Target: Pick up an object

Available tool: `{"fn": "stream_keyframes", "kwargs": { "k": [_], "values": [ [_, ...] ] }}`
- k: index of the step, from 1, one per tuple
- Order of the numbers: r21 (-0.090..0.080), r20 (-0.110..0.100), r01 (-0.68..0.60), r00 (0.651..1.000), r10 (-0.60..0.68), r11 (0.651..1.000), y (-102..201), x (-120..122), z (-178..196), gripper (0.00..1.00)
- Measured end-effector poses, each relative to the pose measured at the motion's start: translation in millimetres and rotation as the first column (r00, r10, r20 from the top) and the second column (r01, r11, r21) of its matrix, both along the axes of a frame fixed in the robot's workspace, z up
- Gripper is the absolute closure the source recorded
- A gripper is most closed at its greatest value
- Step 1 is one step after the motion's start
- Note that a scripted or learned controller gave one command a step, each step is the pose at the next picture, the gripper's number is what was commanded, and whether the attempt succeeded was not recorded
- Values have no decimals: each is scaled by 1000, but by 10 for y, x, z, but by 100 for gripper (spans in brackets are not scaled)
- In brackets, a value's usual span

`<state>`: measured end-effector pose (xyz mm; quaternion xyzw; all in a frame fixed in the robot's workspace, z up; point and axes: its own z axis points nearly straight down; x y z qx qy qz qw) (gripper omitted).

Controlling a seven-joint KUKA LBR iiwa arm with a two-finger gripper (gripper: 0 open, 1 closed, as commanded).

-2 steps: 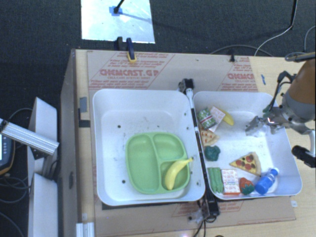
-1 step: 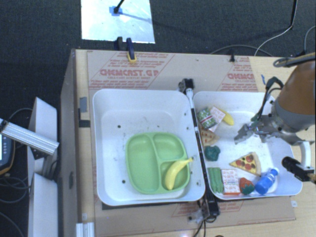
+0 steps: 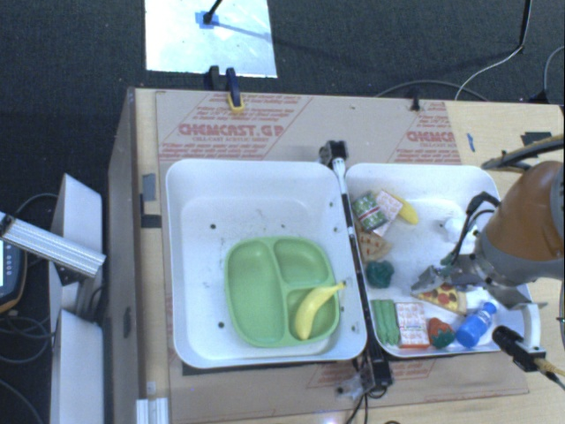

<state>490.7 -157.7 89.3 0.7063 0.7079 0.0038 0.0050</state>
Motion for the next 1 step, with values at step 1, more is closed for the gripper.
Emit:
{"fn": "stream_keyframes", "kwargs": {
  "k": [1],
  "values": [
    [-2, 5, 0, 1000, 0, 1000, -10, 17, 115, 100]
  ]
}}
